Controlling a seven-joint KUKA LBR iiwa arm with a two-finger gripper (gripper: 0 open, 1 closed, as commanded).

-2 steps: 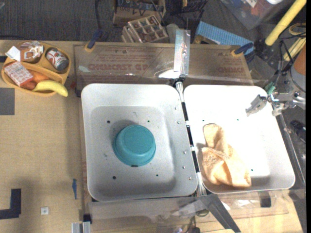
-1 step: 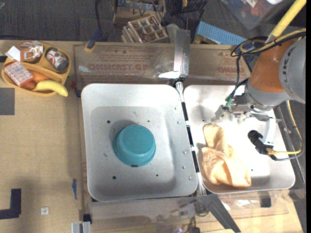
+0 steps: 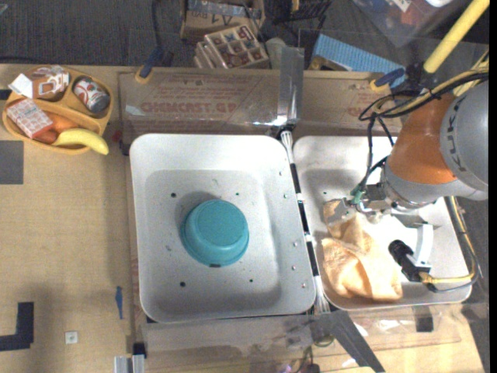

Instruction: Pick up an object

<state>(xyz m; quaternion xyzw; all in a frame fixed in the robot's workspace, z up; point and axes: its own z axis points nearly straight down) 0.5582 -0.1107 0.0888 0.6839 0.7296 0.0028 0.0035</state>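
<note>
- We see two white bins side by side on the bench (image 3: 62,247): the left bin (image 3: 144,208) and, at its 3 o'clock, the right bin (image 3: 326,158).
- A teal bowl (image 3: 216,231) lies upside down near the middle of the left bin, slightly toward 6 o'clock, clear of all four walls.
- A crumpled pale yellow cloth (image 3: 359,266) lies in the right bin. It fills the 7 o'clock part of the floor and runs up toward 10 o'clock along the wall shared with the left bin.
- The grey arm (image 3: 423,150), with its orange band, comes in from 3 o'clock and bends down over the right bin.
- The gripper (image 3: 363,205) is low over the middle of the right bin, just at the upper end of the cloth, which spreads away from it toward 6 o'clock.
- We cannot tell how far the gripper is open, nor whether it has hold of the cloth; contact between them is not clear.
- At 10 o'clock in the view, a yellow tray (image 3: 15,123) of toy food rests on the bench, with a banana (image 3: 84,139) along its 5 o'clock rim.
</note>
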